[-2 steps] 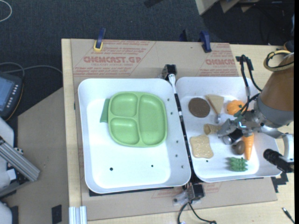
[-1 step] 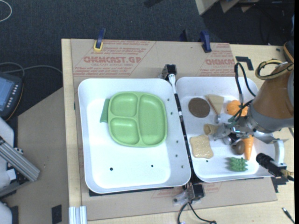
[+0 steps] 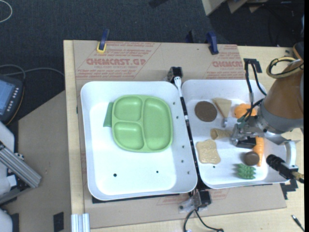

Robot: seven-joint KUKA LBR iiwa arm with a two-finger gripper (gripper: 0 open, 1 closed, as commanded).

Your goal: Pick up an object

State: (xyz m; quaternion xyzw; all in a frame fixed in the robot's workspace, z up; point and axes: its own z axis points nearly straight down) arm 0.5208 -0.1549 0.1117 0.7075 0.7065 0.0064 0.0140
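Camera view: the tool is low in the right bin, at the end of the grey arm that enters from the right. Whether its fingers are spread or pressed together cannot be told from this slant; the wrist body covers them, and no object can be seen between them. It is therefore not recorded as holding anything.

Nearest items: an orange carrot-like piece just beside the tool on its right, a small brown round piece just below it, and a tan wedge just to its left. Any of these is judged the likely target. Further out lie a slice of toy bread, a green leafy piece, a dark brown disc, a pale wedge and an orange item partly behind the arm.

Judgement on the step: the descent and closing phase of a pick. To do it well, the tool should centre over one item, with its neighbours outside the fingers, and close fully before lifting straight up. The crowding here risks a nudge or a double catch.

The left bin bears a green divided plate, well apart from the tool. Both bins rest on the counter.
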